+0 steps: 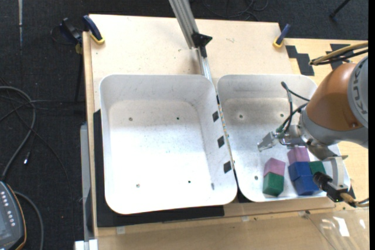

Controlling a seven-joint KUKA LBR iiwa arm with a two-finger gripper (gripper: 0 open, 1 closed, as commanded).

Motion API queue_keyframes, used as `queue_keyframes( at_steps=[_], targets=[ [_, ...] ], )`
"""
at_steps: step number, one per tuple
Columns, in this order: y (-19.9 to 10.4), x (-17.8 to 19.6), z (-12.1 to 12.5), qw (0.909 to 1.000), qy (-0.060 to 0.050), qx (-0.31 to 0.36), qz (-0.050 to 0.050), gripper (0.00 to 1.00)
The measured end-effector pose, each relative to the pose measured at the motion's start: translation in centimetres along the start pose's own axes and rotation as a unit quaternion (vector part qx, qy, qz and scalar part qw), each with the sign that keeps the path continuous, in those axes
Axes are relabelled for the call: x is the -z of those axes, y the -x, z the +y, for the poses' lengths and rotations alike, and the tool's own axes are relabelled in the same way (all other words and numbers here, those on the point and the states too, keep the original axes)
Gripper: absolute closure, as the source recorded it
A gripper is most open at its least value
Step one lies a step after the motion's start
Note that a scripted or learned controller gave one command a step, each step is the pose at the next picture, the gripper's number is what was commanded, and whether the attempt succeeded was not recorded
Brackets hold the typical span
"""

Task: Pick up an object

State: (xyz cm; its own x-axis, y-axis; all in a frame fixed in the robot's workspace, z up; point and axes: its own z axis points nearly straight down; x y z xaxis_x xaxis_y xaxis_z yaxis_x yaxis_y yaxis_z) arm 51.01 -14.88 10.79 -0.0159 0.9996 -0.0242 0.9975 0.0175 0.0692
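Tool [268,142]: we see it low in the right bin [246,91], lower right of frame; grip state we cannot tell.
Blocks [274,175]: clustered just below it, perhaps the target, none visibly held.

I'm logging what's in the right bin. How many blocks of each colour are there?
Pink: 2, one by the green block, one under the arm
Green: 1
Blue: 1
Total: 4 blocks visible; the arm may hide more.
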Motion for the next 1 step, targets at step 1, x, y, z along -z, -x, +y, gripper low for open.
queue_keyframes(
  at_steps=[1],
  targets=[
    [0.13,0.01,0.01,1.0,-0.001,0.0,0.001,0.0]
  ],
)
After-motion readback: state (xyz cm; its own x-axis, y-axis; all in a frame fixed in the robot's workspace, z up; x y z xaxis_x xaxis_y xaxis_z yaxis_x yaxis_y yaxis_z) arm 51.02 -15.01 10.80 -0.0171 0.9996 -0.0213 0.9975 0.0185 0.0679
